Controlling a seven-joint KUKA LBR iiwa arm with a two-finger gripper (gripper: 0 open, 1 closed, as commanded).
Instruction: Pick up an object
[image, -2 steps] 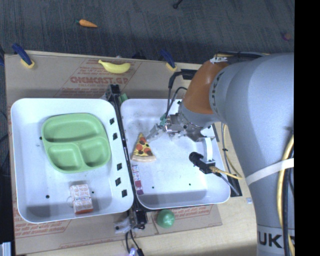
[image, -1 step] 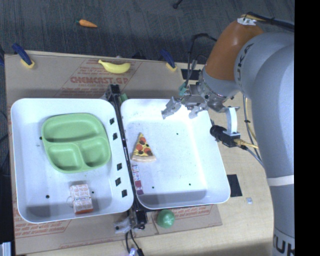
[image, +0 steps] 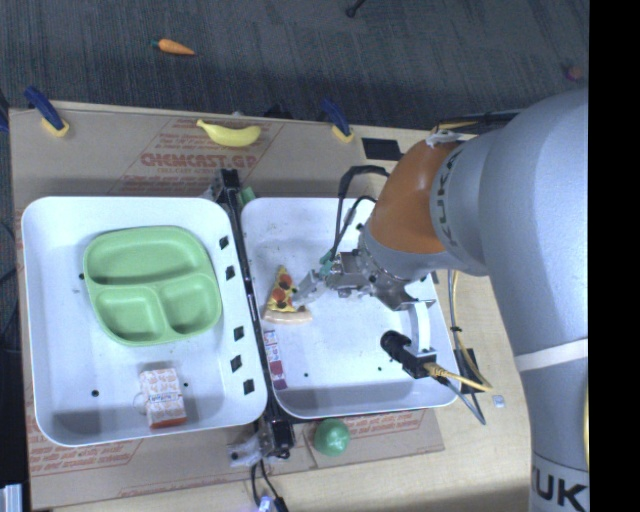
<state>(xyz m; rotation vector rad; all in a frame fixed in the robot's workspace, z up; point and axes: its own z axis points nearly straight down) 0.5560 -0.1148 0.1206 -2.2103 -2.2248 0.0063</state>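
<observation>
While the gripper (image: 318, 282) hovers, pizza slice (image: 284, 296) lies beside it.

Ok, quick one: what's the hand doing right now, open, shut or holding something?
Hand: cannot be told; it sits low in the right bin, next to the pizza slice.

Single fixed camera above bench, angled down, both white bins (image: 40, 330) in frame

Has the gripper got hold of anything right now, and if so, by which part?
Cannot be told. The gripper sits just right of the pizza slice in the right bin, but nothing visibly sits in it.
</observation>
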